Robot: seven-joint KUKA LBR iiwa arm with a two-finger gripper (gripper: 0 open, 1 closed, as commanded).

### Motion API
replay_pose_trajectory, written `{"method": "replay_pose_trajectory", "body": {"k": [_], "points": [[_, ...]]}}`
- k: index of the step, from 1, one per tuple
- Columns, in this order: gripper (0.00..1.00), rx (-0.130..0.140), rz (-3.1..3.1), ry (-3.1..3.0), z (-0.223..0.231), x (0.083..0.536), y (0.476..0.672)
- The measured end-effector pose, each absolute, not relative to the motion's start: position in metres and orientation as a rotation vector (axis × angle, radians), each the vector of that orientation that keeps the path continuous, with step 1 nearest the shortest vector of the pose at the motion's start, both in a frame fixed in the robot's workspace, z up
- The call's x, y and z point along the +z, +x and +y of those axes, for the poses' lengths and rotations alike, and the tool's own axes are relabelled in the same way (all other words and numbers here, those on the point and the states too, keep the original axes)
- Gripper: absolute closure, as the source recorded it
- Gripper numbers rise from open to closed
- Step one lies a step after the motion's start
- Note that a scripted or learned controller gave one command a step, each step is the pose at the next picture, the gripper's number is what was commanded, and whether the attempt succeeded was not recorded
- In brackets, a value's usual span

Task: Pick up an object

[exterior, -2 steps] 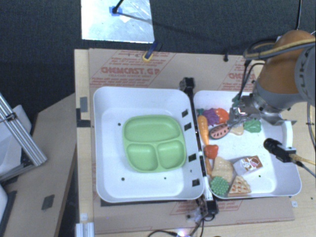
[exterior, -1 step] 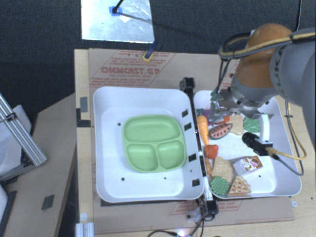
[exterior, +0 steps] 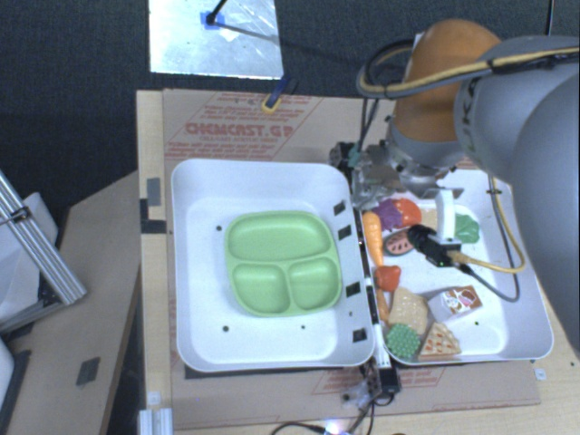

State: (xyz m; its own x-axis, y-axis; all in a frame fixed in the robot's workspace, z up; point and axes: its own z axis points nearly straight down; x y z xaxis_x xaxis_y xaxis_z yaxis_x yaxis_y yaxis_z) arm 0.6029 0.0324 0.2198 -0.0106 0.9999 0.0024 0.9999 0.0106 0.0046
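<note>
My gripper [exterior: 370,191] hangs low over the back left corner of the right bin [exterior: 517,326], under the orange-banded wrist. Just in front of it lie a purple toy [exterior: 391,214] and an orange-red piece [exterior: 410,212]. An orange carrot [exterior: 372,236] lies along the bin's left wall, right below the gripper. Close by are a dark red oval piece [exterior: 397,244] and a red pepper [exterior: 388,277]. Nothing shows as lifted off the bin floor.
The left bin [exterior: 199,198] holds a green divided plate [exterior: 281,263]. Toward the right bin's front lie a tan cracker [exterior: 409,309], a green waffle [exterior: 402,341], a pizza slice [exterior: 439,342] and a small carton [exterior: 456,303]. A green leafy toy [exterior: 467,228] sits at the right.
</note>
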Motion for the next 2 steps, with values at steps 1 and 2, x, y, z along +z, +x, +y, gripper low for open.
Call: {"method": "replay_pose_trajectory", "body": {"k": [1,2], "points": [[1.00,0.001,2.229,2.214,0.0544,0.2147,0.5953],[1.00,0.001,2.227,2.215,0.0541,0.2153,0.5949]]}}
